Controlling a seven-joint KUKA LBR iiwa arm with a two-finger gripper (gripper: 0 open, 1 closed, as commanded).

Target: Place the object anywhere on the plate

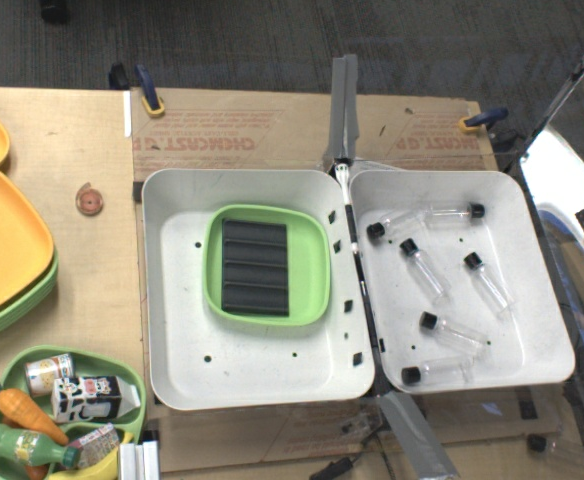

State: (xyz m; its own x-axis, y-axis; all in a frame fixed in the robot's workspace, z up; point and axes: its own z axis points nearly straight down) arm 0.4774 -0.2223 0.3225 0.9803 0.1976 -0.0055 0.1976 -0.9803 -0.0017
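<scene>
green plate point(317, 268) centred in left bin point(172, 298), ready as target | capped clear vials point(427, 273) loose in right bin point(547, 298), none moved | fingers: cannot tell

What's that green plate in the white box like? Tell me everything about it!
The green plate is light green, squarish with rounded corners and a raised rim, and looks like plastic. It lies flat near the middle of the left white bin, resting on the bin's floor, apart from the walls. A dark ridged block made of several stripes lies on its middle and covers most of the inside. Nothing else touches it.
</scene>
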